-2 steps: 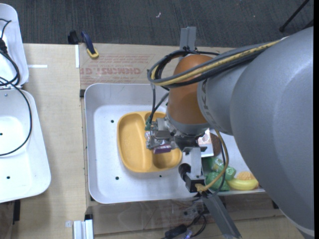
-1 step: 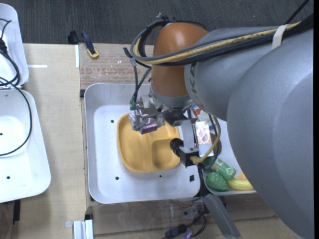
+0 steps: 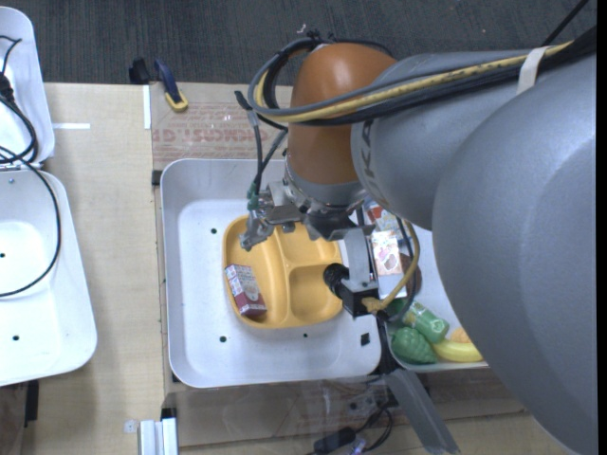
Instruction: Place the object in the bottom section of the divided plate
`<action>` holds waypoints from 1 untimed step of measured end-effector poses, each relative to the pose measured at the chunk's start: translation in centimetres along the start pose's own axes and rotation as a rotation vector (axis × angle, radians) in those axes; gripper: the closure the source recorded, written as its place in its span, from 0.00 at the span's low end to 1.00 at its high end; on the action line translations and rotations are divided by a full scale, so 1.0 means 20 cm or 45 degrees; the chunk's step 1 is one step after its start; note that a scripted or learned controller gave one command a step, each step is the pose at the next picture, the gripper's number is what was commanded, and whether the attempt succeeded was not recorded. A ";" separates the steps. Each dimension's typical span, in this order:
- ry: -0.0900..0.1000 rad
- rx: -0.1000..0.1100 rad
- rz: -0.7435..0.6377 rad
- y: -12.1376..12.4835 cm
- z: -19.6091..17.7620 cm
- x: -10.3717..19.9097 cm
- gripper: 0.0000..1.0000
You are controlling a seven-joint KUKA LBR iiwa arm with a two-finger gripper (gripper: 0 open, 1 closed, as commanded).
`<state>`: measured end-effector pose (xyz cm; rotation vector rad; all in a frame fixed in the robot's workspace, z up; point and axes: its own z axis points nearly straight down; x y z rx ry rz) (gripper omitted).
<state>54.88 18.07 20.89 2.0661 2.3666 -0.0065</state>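
The carton [image 3: 245, 290] lies flat in the yellow plate [image 3: 294, 297], in the section toward the left wall of the bin [image 3: 190, 349], its long axis running up-down with a slight tilt. The gripper [image 3: 258, 227] hovers over the plate's upper-left rim; whether it is open I cannot tell. Risk: a descent could clip the rim and shift the plate.

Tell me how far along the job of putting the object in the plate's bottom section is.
Looks mostly done: a small red and white carton lies inside the yellow divided plate, in its lower-left section. The gripper hovers above the plate's upper edge with nothing visible between its fingers. Left: confirming that section is the right one and pulling the arm away.
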 end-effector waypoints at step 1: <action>-0.001 -0.001 -0.034 -0.01 -0.61 -0.13 0.00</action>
